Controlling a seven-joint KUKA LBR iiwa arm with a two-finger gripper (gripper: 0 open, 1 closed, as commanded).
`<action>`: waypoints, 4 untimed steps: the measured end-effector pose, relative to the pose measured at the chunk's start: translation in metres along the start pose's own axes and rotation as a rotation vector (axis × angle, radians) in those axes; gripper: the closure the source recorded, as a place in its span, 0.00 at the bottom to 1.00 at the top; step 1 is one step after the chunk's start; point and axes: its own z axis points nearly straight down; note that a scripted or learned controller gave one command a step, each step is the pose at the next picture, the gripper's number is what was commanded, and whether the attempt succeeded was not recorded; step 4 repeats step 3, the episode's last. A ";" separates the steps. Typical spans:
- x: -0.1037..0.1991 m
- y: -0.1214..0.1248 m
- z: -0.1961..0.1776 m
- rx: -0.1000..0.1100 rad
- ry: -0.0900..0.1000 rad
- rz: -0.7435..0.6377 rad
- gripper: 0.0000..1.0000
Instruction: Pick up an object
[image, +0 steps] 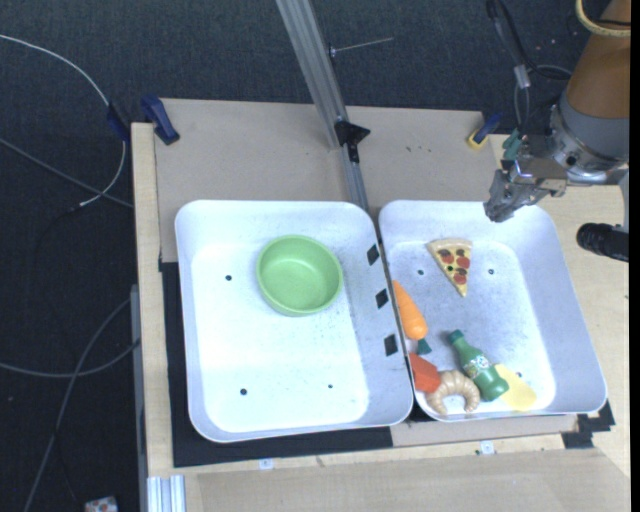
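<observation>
While my pincer (500, 208) hovered over the right bin's (575, 300) far rim, finger state indeterminate, the toy pizza slice (452, 263) lay flat just below; presumably light, rigid, slick plastic, best gripped across its crust.

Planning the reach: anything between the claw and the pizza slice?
Camera view: only bare white bin floor between the claw and the pizza slice.
</observation>
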 end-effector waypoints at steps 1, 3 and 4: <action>0.045 0.002 0.013 0.017 0.005 -0.003 1.00; 0.164 0.031 0.043 0.012 0.002 -0.005 1.00; 0.164 0.031 0.043 0.012 0.002 -0.005 1.00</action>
